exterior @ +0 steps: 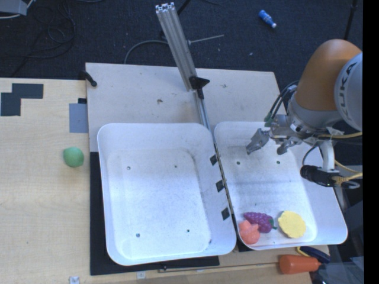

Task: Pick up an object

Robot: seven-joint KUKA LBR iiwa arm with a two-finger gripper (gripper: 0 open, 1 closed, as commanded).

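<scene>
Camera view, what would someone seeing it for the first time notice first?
Probably the arm's orange band at upper right, with the gripper open above the right bin. Next, the bright cluster in that bin's near corner: an orange piece, purple grapes, a yellow object. A green ball sits alone at left.

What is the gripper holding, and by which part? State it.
Nothing. The two-finger gripper hangs open above the right white bin, apart from the purple grape bunch.

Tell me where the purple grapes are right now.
The purple grapes lie in the right bin's near corner, between the orange piece and the yellow piece.
</scene>
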